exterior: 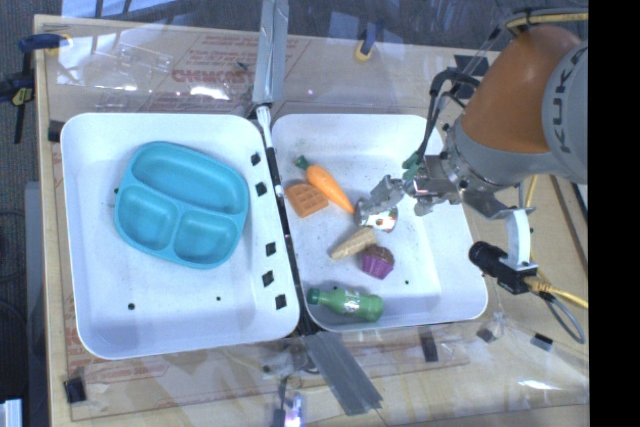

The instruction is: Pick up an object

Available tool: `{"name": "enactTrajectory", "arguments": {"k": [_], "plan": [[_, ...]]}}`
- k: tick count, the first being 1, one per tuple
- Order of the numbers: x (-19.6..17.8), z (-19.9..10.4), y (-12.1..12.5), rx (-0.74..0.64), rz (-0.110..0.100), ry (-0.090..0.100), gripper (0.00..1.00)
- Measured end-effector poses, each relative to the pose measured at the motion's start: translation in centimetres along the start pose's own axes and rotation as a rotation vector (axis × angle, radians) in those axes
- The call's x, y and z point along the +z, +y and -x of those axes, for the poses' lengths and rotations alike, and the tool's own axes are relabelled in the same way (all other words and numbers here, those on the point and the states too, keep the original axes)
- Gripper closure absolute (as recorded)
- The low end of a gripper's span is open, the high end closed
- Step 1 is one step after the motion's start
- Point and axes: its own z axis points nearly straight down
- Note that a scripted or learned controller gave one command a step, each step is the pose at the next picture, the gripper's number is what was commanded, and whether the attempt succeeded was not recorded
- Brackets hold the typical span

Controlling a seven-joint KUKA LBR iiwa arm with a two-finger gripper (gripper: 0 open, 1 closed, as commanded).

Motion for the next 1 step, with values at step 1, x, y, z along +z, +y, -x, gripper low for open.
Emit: {"name": "enactTrajectory", "arguments": {"k": [1], "plan": [[8.74,0.55,5.88,-0.003,-0.001,-0.001,0.00]]}}
